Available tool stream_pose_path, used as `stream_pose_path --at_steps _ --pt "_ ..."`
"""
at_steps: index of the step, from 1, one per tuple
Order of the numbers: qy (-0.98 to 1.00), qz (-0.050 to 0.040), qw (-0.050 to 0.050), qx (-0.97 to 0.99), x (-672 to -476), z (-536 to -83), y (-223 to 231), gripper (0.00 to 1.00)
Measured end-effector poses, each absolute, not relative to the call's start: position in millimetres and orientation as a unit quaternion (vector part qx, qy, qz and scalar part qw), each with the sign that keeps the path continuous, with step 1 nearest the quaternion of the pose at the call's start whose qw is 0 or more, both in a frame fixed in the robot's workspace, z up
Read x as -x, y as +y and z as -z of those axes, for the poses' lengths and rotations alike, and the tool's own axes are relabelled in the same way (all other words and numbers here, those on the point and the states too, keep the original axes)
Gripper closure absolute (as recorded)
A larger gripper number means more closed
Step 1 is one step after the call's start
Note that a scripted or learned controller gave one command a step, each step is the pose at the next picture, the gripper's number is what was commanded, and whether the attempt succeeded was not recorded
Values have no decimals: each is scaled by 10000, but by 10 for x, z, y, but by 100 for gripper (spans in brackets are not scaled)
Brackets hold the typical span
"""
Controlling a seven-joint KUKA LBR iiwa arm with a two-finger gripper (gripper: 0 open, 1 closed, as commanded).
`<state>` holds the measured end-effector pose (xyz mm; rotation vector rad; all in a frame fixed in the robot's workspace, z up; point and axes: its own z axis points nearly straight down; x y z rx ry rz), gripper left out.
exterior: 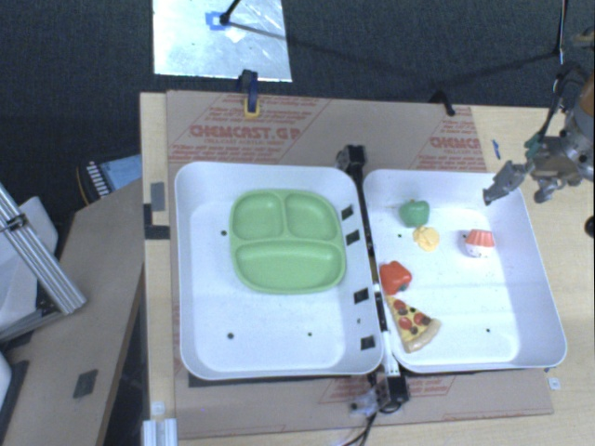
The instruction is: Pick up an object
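The right bin [535,291] holds several toy foods: a green pepper [415,213], a small yellow piece [427,239], a red and white cupcake [478,242], a red pepper [395,276] and a pizza slice [414,323]. My gripper [521,188] hangs over the bin's far right corner, up and to the right of the cupcake. It is open, its fingers spread apart with nothing between them.
The left bin [200,333] carries a green divided plate [286,241]. A black divider with clips [361,249] runs between the two bins. A metal sheet [221,24] lies beyond the bench, and a metal frame [33,263] stands at the left.
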<state>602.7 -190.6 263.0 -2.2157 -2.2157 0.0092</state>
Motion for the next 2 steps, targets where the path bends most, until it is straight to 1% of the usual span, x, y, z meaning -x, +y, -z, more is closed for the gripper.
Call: stream_pose_path --at_steps 1,2 --pt "-7082 4 -9 7060 -6048 -2704 -1898 0" --pt "-7077 -2 -6 7065 -6103 -2245 -1970 0"
